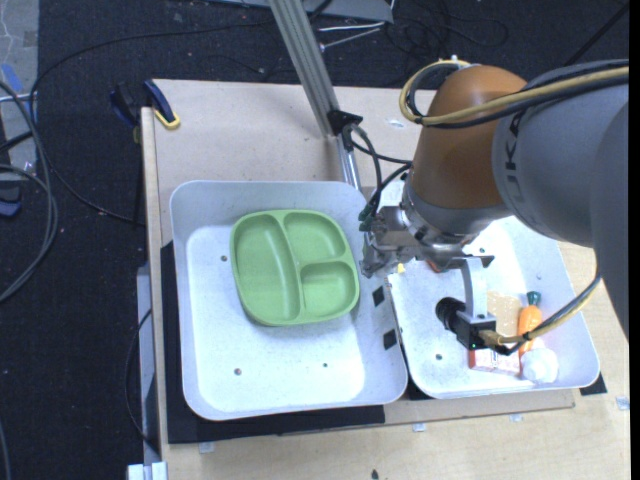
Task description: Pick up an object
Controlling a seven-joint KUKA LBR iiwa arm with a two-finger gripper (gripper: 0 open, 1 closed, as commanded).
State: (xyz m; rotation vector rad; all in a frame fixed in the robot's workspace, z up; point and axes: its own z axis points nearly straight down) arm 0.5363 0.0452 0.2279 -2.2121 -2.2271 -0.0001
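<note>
The arm's wrist hangs over the left part of the right bin (560, 258), and my gripper (374, 252) sits low by the rim where the two bins meet. Nothing shows held at it. Small things are heaped in the right bin's near right corner: an orange carrot-like piece (528, 320), a white lump (541, 366), a red-and-white box (494, 361) and a tan piece (503, 305). A green divided plate (296, 266) lies in the left bin (200, 298), just left of the gripper.
A slanted metal pole (305, 53) rises behind the bins. Two small black clips (381, 295) sit on the rims between the bins. Bare wooden bench (240, 128) lies behind, with a blue-and-yellow clamp (160, 103) at its far left corner.
</note>
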